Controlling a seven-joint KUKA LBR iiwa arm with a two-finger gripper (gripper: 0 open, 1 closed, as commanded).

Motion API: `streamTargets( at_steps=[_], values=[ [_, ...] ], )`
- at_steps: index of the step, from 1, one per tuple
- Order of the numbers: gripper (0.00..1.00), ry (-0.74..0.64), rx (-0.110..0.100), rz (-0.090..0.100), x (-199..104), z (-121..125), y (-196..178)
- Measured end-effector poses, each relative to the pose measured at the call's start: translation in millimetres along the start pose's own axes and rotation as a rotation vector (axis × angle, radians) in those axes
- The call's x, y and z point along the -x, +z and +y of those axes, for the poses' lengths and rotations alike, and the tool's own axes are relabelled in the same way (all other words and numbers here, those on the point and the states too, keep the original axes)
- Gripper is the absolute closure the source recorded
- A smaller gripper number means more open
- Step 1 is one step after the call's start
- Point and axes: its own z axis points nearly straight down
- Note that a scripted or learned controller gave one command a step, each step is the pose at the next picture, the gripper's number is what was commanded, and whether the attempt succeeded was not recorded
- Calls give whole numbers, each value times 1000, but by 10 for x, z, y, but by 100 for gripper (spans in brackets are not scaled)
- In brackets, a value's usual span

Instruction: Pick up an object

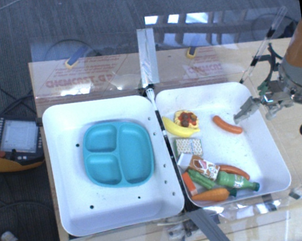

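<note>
Orange-red and sausage-shaped, the small plastic toy hot dog (227,124) lies alone on the bare white floor of the right-hand shallow white bin (267,144), in its upper right part, tilted so its lower end points toward the bin's right wall. You have the hand (246,111) just beside that toy, up and to its right; a grey finger slants down toward the sausage's right end, but you cannot tell from this angle whether the fingers are spread or pressed together, and nothing visibly sits between them.

Your main risk is the roundness of the toy: if the fingers close across its end instead of its middle, it will likely squirt out or roll toward the wall. Since it lies at a slant, a hand not turned to match will probably clip one end and spin it.

Farther out, the yellow plastic banana (178,128) and the round toy with red topping (187,118) sit near the bin's left wall, well apart from the sausage, so they should not interfere. The crowded pile at the lower edge, with the green plastic bottle (236,183) and the orange toy carrot (210,196), would be harder pickings. The blue divided plastic plate (118,153) rests in the left-hand white bin (75,212) on the bench.
</note>
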Motion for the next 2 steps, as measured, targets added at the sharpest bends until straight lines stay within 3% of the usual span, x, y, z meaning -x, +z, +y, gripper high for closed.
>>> streamTargets(
  at_steps=[1, 2],
  values=[
    [0, -62, 0, -3, -72, 577, 498],
    [0, -60, 8, 4, 140, 822, 1439]
  ],
)
